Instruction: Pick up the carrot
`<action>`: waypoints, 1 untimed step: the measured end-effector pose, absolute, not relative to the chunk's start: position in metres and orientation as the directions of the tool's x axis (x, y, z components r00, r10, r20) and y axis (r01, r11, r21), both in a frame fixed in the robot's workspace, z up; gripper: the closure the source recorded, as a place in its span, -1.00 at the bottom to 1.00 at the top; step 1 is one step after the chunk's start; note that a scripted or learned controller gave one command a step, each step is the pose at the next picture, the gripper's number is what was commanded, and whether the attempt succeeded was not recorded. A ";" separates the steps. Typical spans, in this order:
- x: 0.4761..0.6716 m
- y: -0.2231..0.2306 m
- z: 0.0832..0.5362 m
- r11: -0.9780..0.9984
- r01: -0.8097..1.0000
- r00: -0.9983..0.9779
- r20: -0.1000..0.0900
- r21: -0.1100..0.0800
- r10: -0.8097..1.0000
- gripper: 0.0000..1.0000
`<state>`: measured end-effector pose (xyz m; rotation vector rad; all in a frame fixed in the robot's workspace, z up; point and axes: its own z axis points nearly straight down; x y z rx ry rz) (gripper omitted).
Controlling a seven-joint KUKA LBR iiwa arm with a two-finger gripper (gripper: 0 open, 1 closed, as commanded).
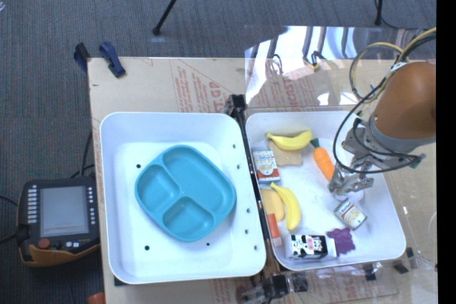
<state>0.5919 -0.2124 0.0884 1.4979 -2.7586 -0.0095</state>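
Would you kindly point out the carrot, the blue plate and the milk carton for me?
carrot (324,162), camera view, middle of its orange body.
blue plate (144,178), camera view, left rim.
milk carton (308,246), camera view, its printed face.

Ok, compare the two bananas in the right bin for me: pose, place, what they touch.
The upper banana lies crosswise near the bin's far side, curving upward at its ends; the lower banana runs lengthwise toward the near side. The upper banana rests against a tan slice of bread, close to the carrot; the lower banana lies beside a yellow-orange piece at the bin's left wall. Both are yellow, curved, and lie in the right bin.
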 end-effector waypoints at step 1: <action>0.621 -0.150 0.171 0.804 -0.594 -0.804 -0.010 -0.003 -0.594 1.00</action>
